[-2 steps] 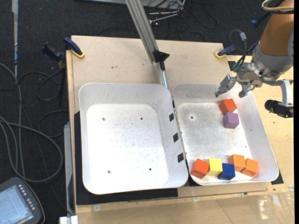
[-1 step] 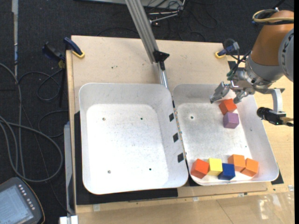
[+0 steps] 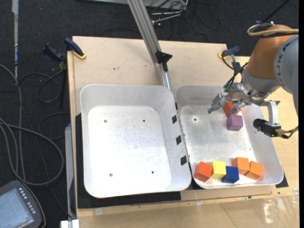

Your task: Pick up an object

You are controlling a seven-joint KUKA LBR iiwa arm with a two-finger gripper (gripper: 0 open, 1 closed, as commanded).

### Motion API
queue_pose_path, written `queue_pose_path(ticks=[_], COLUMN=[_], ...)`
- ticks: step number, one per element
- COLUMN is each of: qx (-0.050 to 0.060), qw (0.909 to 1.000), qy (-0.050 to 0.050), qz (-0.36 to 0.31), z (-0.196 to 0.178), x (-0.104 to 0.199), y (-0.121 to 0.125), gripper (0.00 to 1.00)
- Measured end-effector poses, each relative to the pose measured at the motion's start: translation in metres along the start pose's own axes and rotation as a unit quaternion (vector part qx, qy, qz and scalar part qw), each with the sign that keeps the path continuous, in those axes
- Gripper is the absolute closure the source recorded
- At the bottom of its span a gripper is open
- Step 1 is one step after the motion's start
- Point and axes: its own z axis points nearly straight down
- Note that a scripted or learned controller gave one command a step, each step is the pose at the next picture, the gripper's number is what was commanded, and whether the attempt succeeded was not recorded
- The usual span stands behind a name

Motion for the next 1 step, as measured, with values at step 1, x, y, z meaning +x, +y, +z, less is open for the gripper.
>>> queue_pose_path(ticks=[1], qx=[-0.004], qw=[1.0000], qy=[-0.001], qz=[0.000], z=[-0.0138], x=[-0.0007], y=[0.0018], gripper=[1.00])
